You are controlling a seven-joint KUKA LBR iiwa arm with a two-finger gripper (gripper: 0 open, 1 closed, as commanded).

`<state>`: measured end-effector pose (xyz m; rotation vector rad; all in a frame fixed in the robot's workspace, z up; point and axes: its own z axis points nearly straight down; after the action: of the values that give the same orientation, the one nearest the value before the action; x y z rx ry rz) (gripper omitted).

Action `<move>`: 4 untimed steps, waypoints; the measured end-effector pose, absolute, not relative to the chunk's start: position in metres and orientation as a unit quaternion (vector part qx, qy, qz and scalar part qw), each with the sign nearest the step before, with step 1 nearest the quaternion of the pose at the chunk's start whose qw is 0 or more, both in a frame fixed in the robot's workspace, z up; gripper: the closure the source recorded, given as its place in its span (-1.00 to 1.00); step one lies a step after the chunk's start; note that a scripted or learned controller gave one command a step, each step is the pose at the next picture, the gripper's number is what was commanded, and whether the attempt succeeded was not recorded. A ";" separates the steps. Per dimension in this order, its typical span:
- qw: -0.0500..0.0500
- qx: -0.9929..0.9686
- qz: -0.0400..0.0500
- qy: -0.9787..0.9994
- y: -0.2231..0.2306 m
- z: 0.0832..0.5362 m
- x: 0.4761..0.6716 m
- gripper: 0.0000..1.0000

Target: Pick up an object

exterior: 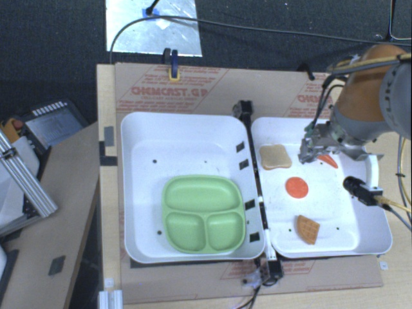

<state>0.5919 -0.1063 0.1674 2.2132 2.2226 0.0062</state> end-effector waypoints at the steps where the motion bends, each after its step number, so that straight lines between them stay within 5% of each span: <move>1: 0.003 0.706 0.002 0.709 -0.101 0.213 0.597 1.00; 2: 0.002 0.706 0.001 0.709 -0.102 0.240 0.598 1.00; 4: -0.001 0.704 0.001 0.711 0.001 0.231 0.578 1.00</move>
<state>0.5784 0.0010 0.2306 2.2122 2.2338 0.0022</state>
